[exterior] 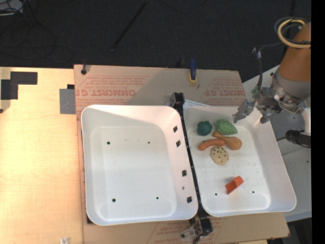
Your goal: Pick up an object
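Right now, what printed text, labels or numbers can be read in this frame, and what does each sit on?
Red print on the cardboard sheet behind the left bin: upside down and too blurred to read.
More red print on the cardboard behind the right bin: also blurred.
Faint red print at the cardboard's front edge: illegible.
Nothing readable on the toy items.

One camera is fixed above the surface (pixel 35 151) and looks down at a slant. It stands far enough back to take in both white bins whole: the left bin (pixel 133 117) near the middle of the view and the right bin (pixel 264 200) beside it. The far edge of the surface lies toward the top, with dark floor behind. The arm (pixel 294 67) enters from the right side.
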Robot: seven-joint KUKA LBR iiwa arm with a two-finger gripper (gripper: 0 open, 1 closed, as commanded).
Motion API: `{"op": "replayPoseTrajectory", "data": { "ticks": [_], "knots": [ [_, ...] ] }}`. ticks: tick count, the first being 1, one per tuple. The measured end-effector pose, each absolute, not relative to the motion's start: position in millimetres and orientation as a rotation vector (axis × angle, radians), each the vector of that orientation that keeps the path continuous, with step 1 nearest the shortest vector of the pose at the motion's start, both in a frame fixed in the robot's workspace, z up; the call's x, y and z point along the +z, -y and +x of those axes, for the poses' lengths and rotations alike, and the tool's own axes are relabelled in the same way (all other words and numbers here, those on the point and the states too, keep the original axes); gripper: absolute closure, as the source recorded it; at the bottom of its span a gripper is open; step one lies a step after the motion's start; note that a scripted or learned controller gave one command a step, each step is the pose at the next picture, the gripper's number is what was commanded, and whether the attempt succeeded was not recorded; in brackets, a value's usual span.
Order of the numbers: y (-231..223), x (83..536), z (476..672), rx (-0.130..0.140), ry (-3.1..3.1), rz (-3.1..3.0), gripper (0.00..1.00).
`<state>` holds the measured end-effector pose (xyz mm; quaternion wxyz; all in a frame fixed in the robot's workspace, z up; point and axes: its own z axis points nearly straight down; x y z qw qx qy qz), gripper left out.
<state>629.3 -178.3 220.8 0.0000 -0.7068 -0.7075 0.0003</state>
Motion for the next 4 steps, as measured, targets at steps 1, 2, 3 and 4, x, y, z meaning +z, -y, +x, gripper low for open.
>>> {"op": "replayPoseTrajectory", "data": {
  "ticks": [1,2,3,4],
  "knots": [
    [178.3,230.8,629.6,0.001,2.225,-2.218,1.0],
    [79.4,270.4,585.5,-0.002,2.228,-2.208,1.0],
    [-26.0,320.7,569.2,-0.005,2.233,-2.208,1.0],
    [-82.6,383.7,508.3,0.003,2.225,-2.215,1.0]
  ]
}}
